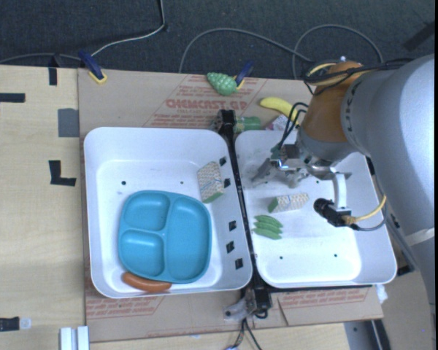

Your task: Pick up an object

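So the hand [271, 170] sits low in the right bin [365, 265], metal fingers spread a bit, nothing between them as far as I can see. Closest pick looks like the pale speckled block [292, 201] just below and slightly right of it, long axis running roughly left-right. The green pea pod [269, 226] lies a little further down, glossy and lumpy.

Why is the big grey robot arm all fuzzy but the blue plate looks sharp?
In the camera view, the arm sits close to the lens, so it blurs; the blue plate lies farther down in the left bin and stays crisp. Even light gives soft shadows, with mild glare on the white bins.
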You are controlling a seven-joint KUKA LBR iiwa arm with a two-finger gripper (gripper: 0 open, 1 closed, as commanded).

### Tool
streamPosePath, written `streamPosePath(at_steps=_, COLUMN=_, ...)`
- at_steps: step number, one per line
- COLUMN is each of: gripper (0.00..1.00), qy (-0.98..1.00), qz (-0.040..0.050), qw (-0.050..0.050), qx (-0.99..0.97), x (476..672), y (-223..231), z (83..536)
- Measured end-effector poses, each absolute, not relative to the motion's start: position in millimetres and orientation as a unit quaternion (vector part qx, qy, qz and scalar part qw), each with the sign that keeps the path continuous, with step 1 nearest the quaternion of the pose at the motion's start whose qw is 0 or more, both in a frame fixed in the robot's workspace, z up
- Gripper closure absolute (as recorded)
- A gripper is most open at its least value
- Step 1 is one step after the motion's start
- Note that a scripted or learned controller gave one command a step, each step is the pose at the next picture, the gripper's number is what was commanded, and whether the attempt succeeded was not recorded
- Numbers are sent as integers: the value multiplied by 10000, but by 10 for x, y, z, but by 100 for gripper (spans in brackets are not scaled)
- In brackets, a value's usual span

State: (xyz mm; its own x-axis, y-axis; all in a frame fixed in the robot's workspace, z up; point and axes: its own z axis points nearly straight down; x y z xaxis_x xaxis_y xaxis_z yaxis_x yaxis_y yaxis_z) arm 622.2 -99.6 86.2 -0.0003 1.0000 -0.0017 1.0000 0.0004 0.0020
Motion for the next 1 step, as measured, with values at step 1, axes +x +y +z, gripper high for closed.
streamPosePath(at_steps=1, gripper=0, qy=7079, qz=7, qw=15, qx=7063, x=6660, y=-1098, z=857)
